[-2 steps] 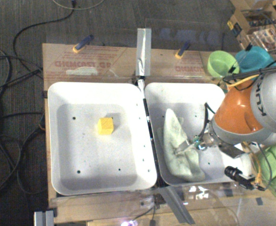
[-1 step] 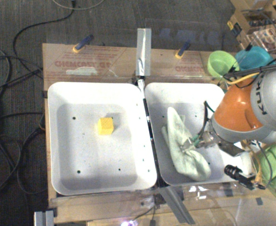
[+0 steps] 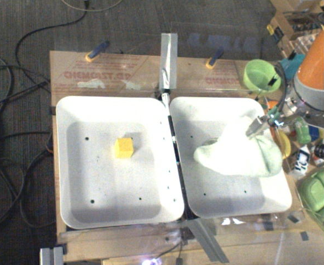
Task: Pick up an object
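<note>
A pale green cloth (image 3: 236, 158) lies crumpled in the right bin (image 3: 206, 203). Its right end is drawn up toward my gripper (image 3: 261, 127), which hangs over that bin's right side. The grey fingers are shut on the cloth's raised corner. A small yellow cube (image 3: 123, 147) sits alone near the middle of the left bin (image 3: 73, 203), far from the gripper. The arm's orange band (image 3: 316, 65) shows at the right edge above the wrist.
A green cup (image 3: 259, 75) stands behind the right bin. Cluttered small items (image 3: 302, 148) and a green container (image 3: 316, 195) crowd the bench to the right of that bin. Two clamps (image 3: 97, 51) hold the back board. Cables run over the floor on the left.
</note>
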Robot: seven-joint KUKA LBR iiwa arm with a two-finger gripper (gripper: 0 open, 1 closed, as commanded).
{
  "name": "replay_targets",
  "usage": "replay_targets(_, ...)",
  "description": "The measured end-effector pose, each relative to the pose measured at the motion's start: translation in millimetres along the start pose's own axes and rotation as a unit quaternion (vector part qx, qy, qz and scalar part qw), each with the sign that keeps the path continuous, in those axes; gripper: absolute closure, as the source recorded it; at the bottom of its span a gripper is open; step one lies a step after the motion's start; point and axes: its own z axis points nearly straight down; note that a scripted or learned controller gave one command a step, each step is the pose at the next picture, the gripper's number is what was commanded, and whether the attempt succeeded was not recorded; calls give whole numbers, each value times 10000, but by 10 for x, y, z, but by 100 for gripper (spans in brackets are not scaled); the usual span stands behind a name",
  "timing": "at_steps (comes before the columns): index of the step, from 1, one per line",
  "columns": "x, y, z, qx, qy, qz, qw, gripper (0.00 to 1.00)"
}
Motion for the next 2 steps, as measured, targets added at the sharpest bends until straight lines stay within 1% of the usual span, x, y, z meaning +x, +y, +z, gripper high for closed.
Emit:
replay_targets(1,111,554,760,14,10,-276,9996,100)
replay_targets(2,322,731,727,28,1,2277,9737,100)
